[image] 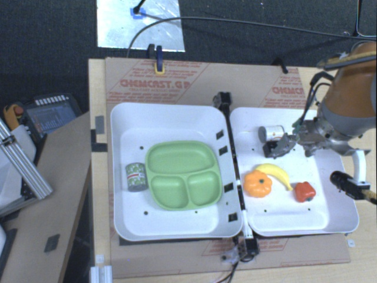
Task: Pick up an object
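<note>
small silver can (271,133) lying just beside the jaws (281,147), their state unclear

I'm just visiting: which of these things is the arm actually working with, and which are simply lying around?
Part of the job (the bin the arm reaches into):
gripper
silver can next to it
banana
orange pepper
red pepper
right bin

Just lying about:
green divided tray
small can beside the tray
left bin
</note>
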